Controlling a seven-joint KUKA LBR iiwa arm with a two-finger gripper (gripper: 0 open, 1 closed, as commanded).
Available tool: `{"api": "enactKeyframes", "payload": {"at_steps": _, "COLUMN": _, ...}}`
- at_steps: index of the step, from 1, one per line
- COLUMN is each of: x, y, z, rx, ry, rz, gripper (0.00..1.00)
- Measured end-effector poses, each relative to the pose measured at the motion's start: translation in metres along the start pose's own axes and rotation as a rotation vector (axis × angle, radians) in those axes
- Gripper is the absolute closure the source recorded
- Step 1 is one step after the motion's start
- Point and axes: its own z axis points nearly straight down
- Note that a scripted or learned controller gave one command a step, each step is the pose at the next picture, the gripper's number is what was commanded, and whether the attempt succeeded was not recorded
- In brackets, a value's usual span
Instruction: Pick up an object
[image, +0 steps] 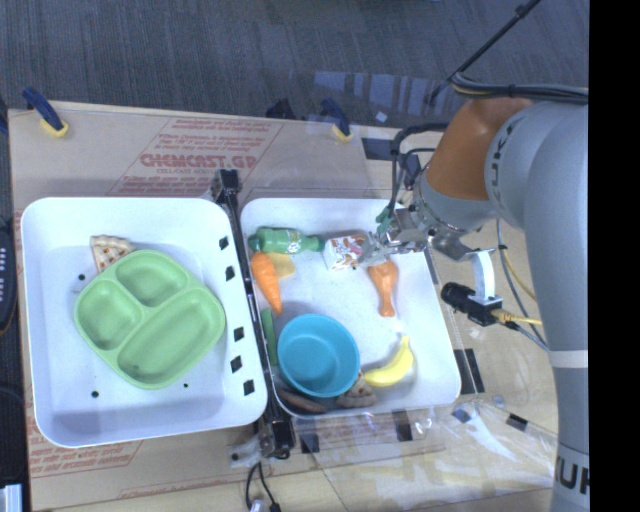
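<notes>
My gripper (384, 244) is low in the right bin (432, 330), near its far right corner. Its tip is right over the thick end of an orange drumstick (385, 287), which lies on the bin floor pointing toward the near side. A white and red packet (345, 251) lies just left of the gripper. Further left are a green bottle (281, 240) and an orange carrot (266, 283). A blue bowl (317, 354) sits near the front, with a yellow banana (392, 367) to its right.
The left bin (50, 400) holds a green divided plate (150, 316) and a toast-like slice (108, 248) behind it. A brown item (312, 403) pokes out under the blue bowl. The grey arm with its orange band (470, 150) overhangs the right bin's far right corner.
</notes>
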Motion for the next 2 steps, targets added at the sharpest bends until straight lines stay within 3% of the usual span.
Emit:
{"api": "enactKeyframes", "payload": {"at_steps": 1, "x": 0.0617, "y": -0.0486, "z": -0.0566, "rx": 0.003, "ry": 0.004, "rz": 0.264, "gripper": 1.00}}
{"api": "enactKeyframes", "payload": {"at_steps": 2, "x": 0.0616, "y": -0.0489, "z": -0.0561, "rx": 0.004, "ry": 0.003, "rz": 0.264, "gripper": 0.00}}
